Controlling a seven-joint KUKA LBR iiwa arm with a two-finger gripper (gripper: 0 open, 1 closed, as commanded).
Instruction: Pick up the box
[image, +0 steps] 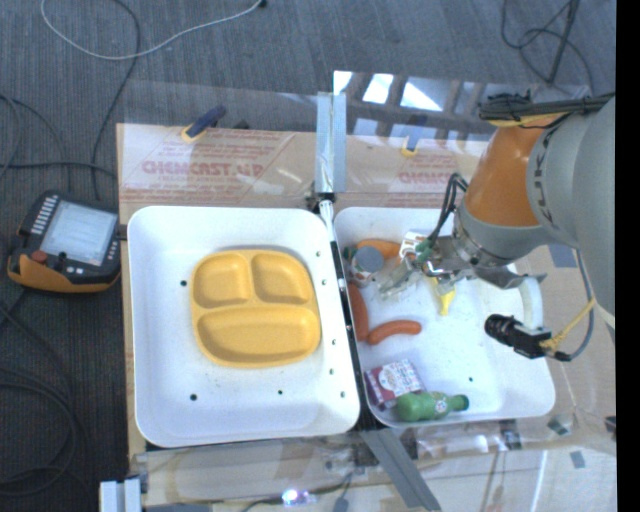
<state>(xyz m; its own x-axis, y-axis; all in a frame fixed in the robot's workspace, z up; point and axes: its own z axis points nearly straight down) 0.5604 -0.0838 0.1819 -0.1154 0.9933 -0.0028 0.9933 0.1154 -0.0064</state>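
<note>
Landmark: right bin (520, 395), white and shallow, on the counter (240, 170).
Hidden or unclear: the end effector (415, 262) is a tangle of metal and cable low over the bin's upper middle; whether it is open or closed cannot be told, and nothing can be seen between its parts. The grey arm (560, 150) with its orange band covers the bin's upper right corner.
Partly covered: an orange piece (378, 246) and a grey round thing (367, 261) lie under or just beside the end effector, too small to identify. A yellow item (444, 297) shows just below it.
Writing: reversed red lettering on the counter behind the bins, too blurred to read. The box's label has print too small to read.
Box (397, 379): small, red and white, lying flat near the bin's lower left corner, well apart from the end effector.
Bottle (430, 405): green, on its side, touching or just beside the box's lower edge, against the front wall.
Sausage (392, 329): orange-red, in the bin between the end effector and the box.
Left bin (160, 400): white, touching the right bin's left wall; holds a yellow tray (256, 307) with three compartments.
Pendant (66, 241): orange-edged handheld with a screen, on the floor left of the left bin.
</note>
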